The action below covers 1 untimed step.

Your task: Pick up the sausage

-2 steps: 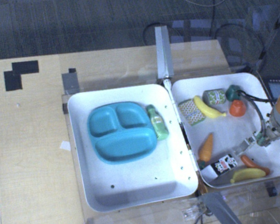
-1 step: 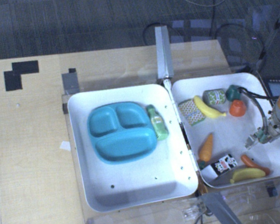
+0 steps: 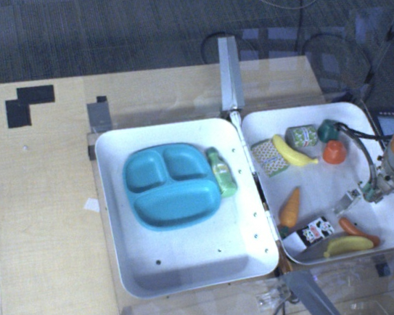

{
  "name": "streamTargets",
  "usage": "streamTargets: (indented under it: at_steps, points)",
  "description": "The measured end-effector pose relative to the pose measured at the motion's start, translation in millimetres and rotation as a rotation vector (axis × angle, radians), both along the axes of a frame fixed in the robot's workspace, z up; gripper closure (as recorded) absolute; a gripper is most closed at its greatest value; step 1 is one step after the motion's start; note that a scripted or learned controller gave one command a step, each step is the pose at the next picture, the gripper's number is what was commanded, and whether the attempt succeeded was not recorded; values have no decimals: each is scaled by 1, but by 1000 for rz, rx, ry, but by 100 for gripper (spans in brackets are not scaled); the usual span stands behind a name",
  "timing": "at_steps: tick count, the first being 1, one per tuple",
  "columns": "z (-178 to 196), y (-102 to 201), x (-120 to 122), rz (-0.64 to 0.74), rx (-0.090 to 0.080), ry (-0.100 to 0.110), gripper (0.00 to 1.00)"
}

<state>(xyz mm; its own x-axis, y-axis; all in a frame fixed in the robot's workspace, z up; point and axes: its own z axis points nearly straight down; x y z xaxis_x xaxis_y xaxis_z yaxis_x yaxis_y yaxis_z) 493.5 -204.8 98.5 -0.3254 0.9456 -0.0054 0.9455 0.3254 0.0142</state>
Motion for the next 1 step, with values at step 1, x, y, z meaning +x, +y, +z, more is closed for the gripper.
streamTargets:
  at_steps: [1]
  points:
    - [-10,27,-3,19,-5,3,0]
